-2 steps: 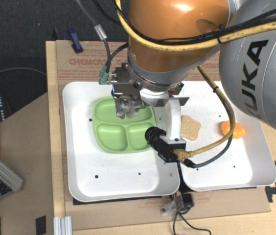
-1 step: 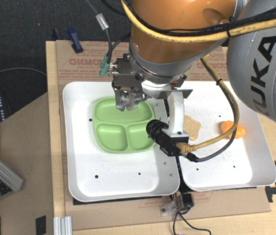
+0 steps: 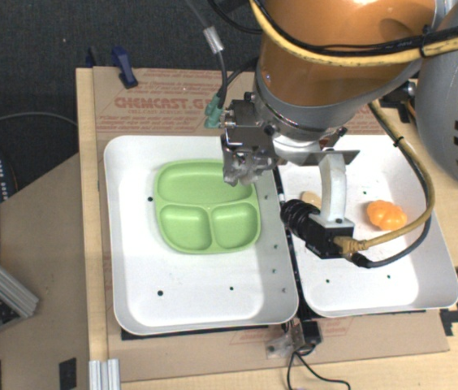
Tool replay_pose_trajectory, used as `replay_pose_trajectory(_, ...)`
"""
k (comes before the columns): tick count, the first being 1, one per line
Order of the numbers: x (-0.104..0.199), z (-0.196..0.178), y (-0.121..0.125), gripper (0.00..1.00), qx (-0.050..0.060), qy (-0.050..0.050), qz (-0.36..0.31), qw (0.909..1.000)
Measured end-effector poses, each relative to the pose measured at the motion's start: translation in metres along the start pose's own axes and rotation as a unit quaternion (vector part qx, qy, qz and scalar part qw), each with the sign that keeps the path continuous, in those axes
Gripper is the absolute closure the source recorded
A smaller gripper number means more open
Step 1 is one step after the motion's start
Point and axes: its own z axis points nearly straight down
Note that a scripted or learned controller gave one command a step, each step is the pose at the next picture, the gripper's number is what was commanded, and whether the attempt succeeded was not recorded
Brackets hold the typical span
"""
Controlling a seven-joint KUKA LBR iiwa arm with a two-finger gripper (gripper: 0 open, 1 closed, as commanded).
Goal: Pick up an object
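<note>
A pale green divided plate [image 3: 206, 207] with three compartments lies in the left white bin [image 3: 131, 242], near the frame's centre, its upper right rim under the pincer [image 3: 241, 167], which hangs over that corner; whether its fingers are spread or pressed together I cannot tell. In the right white bin [image 3: 399, 283], right of centre, sits a small orange object [image 3: 385, 214], with a tan item [image 3: 311, 197] partly hidden beside the arm's black fitting [image 3: 314, 227].

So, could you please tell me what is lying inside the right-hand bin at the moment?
In the right bin an orange object lies near the middle, and a small tan piece peeks out beside the gripper's black mount. The arm covers the bin's far left part, so anything beneath it is hidden.
</note>
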Motion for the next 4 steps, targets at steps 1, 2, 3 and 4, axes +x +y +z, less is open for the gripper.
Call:
replay_pose_trajectory(1,-0.034,0.024,0.000,1.00,0.001,0.000,0.000,1.0000)
replay_pose_trajectory(2,-0.032,0.012,0.000,1.00,-0.002,0.001,-0.002,1.0000)
replay_pose_trajectory(3,-0.031,0.002,0.001,1.00,-0.003,0.002,-0.002,1.0000)
replay_pose_trajectory(4,-0.031,-0.009,0.001,1.00,-0.003,0.002,-0.002,1.0000)
